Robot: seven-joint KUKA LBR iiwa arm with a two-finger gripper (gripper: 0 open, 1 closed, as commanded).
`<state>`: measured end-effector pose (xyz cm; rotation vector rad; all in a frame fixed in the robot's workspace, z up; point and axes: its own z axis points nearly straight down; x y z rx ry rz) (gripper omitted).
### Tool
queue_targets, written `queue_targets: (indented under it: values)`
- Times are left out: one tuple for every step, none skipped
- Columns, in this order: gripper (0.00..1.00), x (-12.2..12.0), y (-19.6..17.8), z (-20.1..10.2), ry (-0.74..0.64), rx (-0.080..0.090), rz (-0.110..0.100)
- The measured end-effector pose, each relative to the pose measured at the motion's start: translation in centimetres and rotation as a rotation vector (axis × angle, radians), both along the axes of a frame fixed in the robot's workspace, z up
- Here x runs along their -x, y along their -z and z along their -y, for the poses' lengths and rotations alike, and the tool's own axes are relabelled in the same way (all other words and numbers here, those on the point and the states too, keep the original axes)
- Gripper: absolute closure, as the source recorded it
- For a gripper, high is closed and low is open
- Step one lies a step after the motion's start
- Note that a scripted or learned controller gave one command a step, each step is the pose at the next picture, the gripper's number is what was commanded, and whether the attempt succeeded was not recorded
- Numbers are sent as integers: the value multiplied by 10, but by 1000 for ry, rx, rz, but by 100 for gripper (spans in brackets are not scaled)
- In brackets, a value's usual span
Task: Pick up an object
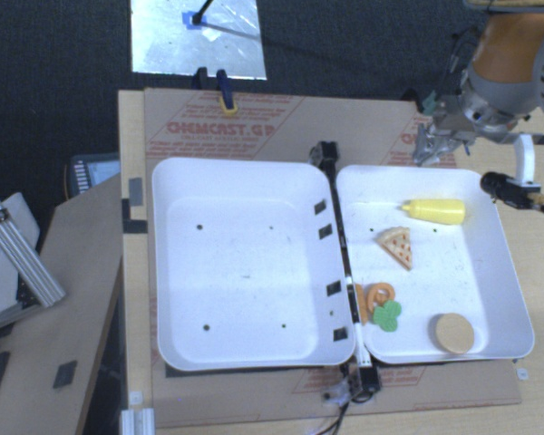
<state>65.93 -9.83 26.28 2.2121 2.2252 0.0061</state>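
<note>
While hanging past the right bin's (517,284) far rim, claw (432,152) state unclear; needing lowering toward yellow bottle (434,210)

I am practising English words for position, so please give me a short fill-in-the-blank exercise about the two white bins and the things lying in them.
1. The yellow bottle lies in the ____ bin.
2. The round biscuit lies near that bin's ____ corner.
3. The waffle piece lies just ____ the bottle in the picture.
4. The gripper hangs above the right bin's ____ edge.

Missing words: right; front right; below; far
</note>
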Motion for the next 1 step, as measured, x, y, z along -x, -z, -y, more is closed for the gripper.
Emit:
queue_targets:
  values:
    - [100,15,-106,-53,-5,-1,9]
